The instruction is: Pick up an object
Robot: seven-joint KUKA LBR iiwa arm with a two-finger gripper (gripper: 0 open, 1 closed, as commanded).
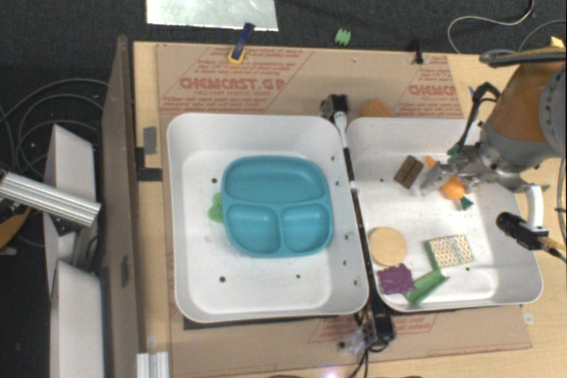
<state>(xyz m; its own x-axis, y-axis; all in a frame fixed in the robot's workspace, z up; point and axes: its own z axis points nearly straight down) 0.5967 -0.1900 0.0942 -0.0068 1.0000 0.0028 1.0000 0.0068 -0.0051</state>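
My gripper (450,181) is low over the upper right part of the right bin (509,288), reaching in from the right. A small orange object (454,189) lies right at its tip, partly covered by it. A brown block (407,172) sits just to the left of the gripper. Toward the front of the same bin lie a tan round disc (387,245), a patterned card (450,250), a purple piece (396,279) and a green stick (426,286).
The left bin (190,279) holds a blue divided tray (277,204) with a small green item (215,208) at its left edge. A ridge (352,190) separates the bins. Cables and a metal bar lie off the bench at left.
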